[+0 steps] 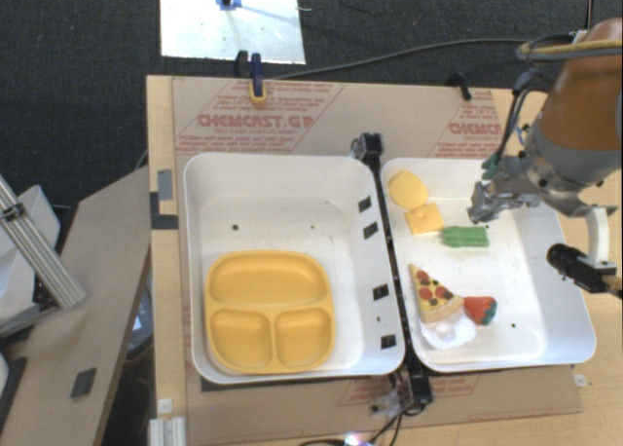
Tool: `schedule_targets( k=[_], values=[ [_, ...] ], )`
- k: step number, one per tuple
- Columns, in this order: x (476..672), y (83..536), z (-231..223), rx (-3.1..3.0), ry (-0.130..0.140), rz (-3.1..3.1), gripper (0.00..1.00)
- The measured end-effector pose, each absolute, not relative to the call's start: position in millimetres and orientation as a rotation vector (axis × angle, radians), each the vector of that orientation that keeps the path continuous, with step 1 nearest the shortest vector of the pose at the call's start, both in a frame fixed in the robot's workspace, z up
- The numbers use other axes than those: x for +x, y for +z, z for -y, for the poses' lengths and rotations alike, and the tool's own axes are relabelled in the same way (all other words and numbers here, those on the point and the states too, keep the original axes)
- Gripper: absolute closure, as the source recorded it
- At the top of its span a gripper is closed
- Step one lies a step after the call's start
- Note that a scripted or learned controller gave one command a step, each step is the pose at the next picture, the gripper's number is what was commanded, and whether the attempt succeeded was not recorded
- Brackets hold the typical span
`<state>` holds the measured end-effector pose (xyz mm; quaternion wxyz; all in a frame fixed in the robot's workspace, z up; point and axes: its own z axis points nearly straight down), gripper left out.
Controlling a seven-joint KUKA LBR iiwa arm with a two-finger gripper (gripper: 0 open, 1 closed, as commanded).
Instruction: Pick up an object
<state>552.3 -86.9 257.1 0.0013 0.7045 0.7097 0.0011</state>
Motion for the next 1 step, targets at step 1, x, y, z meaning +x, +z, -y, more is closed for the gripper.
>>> schedule_targets(
  k=[1],
  values=[
    [560.3,261.4,29.0,2.210,0.004,-2.232,1.00]
  ],
)
